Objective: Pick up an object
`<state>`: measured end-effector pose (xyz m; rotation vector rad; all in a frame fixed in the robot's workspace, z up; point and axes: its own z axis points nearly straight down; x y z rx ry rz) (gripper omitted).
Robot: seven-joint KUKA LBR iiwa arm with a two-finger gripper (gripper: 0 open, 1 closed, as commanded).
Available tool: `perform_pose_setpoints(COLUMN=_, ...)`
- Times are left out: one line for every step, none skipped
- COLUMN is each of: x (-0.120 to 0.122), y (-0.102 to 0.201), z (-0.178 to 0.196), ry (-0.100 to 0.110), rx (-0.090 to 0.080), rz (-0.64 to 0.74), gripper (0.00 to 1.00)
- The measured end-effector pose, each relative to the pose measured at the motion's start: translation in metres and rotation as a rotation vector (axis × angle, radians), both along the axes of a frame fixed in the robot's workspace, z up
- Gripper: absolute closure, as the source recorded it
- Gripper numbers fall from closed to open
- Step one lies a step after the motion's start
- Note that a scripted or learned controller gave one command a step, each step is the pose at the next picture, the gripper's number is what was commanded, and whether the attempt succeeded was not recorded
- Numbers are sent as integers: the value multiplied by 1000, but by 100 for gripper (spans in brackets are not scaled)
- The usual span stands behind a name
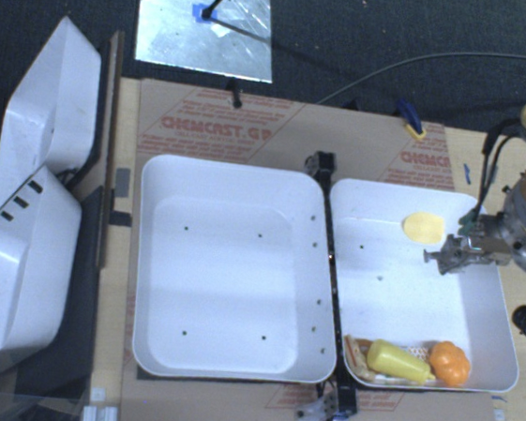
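Gripper point(442, 256) position was above the right bin point(394, 305), just beside the pale yellow disc point(423, 227) at the bin's far side. Nothing showed between its fingers; whether they stood wide or narrow could not be told. Candidate objects lay in the right bin: the disc, plus a yellow bottle point(399, 361) and an orange fruit point(450, 363) side by side against the near wall. The left bin point(228, 267) held nothing. By this evidence no pick had been completed; descent, closure and lift all remained.
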<state>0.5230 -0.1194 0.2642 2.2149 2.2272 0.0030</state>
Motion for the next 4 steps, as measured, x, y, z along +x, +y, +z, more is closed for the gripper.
perform_pose_setpoints(x=8, y=44, z=-14, ry=2, rx=0, rz=-1, gripper=100)
perform_pose_setpoints(x=17, y=86, z=-22, ry=2, rx=0, rz=-2, gripper=100)
perform_pose_setpoints(x=28, y=147, z=-20, ry=1, rx=1, rz=0, gripper=100)
perform_pose_setpoints(x=36, y=189, z=-29, ry=2, rx=0, rz=-2, gripper=100)
